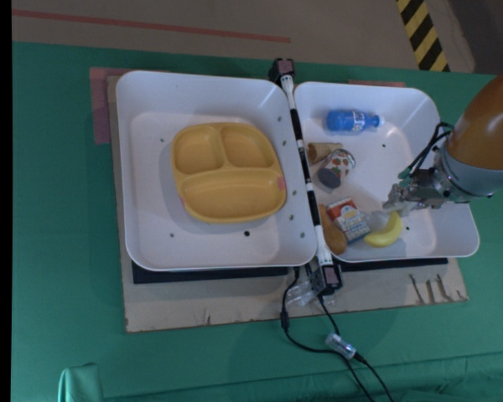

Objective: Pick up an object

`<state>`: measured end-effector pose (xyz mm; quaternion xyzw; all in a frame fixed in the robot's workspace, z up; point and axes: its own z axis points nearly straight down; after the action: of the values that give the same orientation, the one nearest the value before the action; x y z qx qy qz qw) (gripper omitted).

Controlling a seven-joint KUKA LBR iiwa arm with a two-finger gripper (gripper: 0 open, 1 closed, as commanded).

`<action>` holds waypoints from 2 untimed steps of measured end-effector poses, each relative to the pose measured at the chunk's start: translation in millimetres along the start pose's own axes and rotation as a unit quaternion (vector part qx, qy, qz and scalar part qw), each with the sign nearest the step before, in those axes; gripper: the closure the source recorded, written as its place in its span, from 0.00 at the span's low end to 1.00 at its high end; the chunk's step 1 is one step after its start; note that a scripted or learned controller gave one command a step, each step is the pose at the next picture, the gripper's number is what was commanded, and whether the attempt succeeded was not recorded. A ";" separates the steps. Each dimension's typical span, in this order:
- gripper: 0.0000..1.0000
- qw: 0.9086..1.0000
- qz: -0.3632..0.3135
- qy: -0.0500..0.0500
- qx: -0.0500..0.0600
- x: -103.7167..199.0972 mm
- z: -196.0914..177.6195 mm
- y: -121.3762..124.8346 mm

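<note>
gripper (400, 201) is sitting low in the right bin (440, 166), just above the banana (386, 231); cannot tell how the jaws are standing, the view is too small and dark there; nothing is showing between them, so it is not carrying anything; the grey wrist and orange band of the arm (486, 136) are reaching in over the right bin's far-right rim.

Everything else, taking the banana as landmark: the banana is lying near the front wall of the right bin, curved, yellow, just under the gripper tip, contact unclear; the small red-and-white carton (349, 218) is lying just left of the banana, close or touching; a brown bread-like piece (334, 238) is sitting left of the banana past the carton, against the divider between the bins; a dark rounded item with a patterned top (334, 168) is lying up and left of the banana, mid-bin; a tan cone-shaped piece (319, 150) is touching or just beside that item, further up-left from the banana; the blue bottle (350, 121) is lying on its side well above the banana, near the back wall.

left bin (147, 166) is sitting well left of the banana, across the divider; it is holding a yellow compartment plate (226, 174), three sections, two small at the back, one large at the front; both bins are resting on a cardboard sheet (201, 308) on the green bench (59, 224); cables (335, 342) are trailing in front, below-left of the banana.
</note>
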<state>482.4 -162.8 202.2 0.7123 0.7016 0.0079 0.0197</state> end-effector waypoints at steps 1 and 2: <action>1.00 1.000 -0.005 0.006 0.014 54.3 -120.8 50.0; 1.00 1.000 -0.004 0.006 0.013 76.2 -184.8 32.7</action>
<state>509.1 -84.0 386.8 0.7093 0.7049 0.0033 0.0062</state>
